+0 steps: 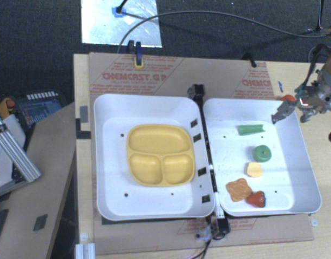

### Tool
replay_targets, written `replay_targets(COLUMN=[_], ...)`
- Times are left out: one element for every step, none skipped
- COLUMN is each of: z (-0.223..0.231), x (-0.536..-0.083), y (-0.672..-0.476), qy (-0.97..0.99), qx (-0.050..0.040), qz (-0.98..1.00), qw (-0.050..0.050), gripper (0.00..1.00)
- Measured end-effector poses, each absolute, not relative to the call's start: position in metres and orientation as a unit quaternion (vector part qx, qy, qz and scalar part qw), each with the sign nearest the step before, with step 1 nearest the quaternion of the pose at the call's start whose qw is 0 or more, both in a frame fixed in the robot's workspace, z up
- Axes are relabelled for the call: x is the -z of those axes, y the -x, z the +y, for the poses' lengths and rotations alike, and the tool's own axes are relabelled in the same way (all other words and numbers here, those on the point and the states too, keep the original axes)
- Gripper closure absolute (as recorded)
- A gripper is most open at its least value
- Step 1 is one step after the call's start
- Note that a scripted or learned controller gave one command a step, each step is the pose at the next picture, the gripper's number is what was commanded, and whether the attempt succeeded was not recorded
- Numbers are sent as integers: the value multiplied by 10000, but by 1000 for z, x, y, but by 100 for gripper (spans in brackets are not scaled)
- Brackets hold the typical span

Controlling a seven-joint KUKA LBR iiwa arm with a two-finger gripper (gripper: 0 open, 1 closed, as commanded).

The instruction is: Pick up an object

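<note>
1. Gripper (pixel 286 111) hung above right bin's (pixel 300 161) upper right rim, arm cut off at frame edge.
2. Fingers' spread impossible to tell; nothing seen held.
3. Green block (pixel 250 129), green round toy (pixel 262 153), yellow piece (pixel 254 170), toast (pixel 238 189), strawberry (pixel 256 199) lay in right bin.

Wooden bench (pixel 81 161) bearing a printed brown cardboard sheet (pixel 154 72), with two shallow white bins side by side on top, left bin (pixel 108 161) and right bin (pixel 295 161), touching at the middle.
</note>
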State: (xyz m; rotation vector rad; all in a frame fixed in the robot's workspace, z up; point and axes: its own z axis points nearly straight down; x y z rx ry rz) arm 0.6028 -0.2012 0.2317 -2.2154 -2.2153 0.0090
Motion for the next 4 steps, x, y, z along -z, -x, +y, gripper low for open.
replay_targets(z=[-200,-201,-200,-199], x=[-239,-198,-136,-85], y=[-606,-603,-598,-599], qy=[7059,7065,7066,7067], qx=[5,-3,-5,0], qz=[-7083,-7077,-7076,-7075], qw=[-10,0,9,0], gripper=[0,0,0,0])
